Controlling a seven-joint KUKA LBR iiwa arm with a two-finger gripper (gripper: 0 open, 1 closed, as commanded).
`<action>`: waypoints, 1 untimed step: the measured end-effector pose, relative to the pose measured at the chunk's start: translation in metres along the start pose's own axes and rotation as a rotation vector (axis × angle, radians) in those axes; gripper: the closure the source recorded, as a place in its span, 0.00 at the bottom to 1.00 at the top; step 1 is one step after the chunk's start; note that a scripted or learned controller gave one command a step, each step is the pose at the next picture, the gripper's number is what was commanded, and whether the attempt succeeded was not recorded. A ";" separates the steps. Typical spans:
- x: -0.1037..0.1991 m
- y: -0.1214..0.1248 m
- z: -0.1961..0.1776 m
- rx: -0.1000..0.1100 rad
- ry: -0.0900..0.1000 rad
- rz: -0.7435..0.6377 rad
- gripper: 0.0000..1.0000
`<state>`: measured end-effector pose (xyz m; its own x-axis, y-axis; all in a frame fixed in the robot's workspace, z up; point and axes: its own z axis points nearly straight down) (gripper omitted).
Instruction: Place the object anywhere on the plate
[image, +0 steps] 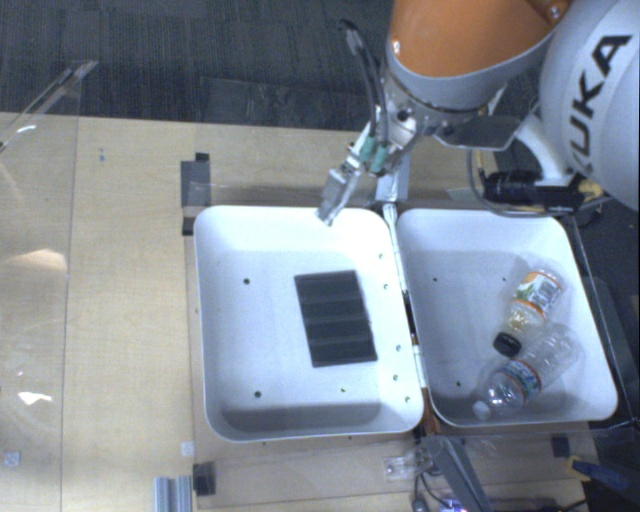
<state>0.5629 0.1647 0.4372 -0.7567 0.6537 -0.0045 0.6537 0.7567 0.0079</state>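
Beyond the far edge of the dark plate (336, 318), the gripper (327, 212) hangs over the far rim of the left bin (230, 400), well apart from the plate and a little to the left of the plate's far right corner. Its fingers taper down to a single narrow tip; they look pressed together, with nothing between them. Above the plate's far right side the arm (455, 45) comes in, its orange band broad and rounded, with a teal fitting on the wrist just above the gripper.

The plate itself is a black ridged rectangle, lying flat near the middle of the left bin and turned slightly askew, its long sides running away from the camera.

To the right of the plate, across the seam where the two bins meet, the right bin (440, 260) holds two plastic bottles, both lying on their sides and well apart from the plate. The bottle with the black cap (530, 300) has a pale yellowish body and a printed label; its cap points toward the near side. Just nearer than it lies the clear bottle (535, 365), with a blue label, touching or almost touching the first bottle. Neither bottle is on the plate.

Left of the plate, the pale wooden bench (100, 300) stretches beyond the left bin.
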 end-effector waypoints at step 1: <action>0.058 0.008 0.170 0.004 0.003 0.063 0.00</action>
<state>0.5258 0.2088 0.2674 -0.7144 0.6997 -0.0012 0.6997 0.7144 0.0042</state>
